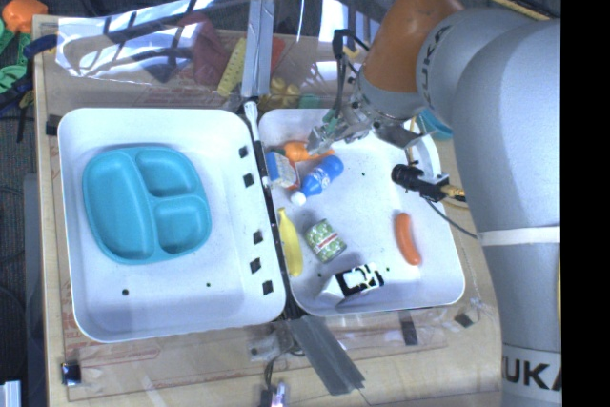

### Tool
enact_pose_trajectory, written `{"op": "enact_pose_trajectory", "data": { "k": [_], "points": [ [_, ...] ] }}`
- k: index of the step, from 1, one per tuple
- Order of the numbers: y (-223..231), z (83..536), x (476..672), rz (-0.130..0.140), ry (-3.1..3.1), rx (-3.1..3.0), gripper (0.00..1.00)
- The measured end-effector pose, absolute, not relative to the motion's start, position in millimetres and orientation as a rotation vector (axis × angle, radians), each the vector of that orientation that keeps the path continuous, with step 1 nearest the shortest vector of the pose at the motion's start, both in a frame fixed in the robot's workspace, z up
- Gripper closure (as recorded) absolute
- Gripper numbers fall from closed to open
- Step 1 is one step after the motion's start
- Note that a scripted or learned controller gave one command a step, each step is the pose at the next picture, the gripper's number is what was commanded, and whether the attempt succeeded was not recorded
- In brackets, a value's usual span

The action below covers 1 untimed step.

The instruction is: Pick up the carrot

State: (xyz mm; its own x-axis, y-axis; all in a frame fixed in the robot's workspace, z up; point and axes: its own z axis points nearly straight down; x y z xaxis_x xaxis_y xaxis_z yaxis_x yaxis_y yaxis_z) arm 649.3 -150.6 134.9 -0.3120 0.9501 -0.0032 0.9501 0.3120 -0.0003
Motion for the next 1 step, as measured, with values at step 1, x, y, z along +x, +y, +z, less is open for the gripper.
{"op": "enact_pose_trajectory", "data": {
  "k": [1],
  "points": [
    [-150.5, 134.8, 649.3, -0.004, 2.543, 1.841, 0.0]
  ]
}}
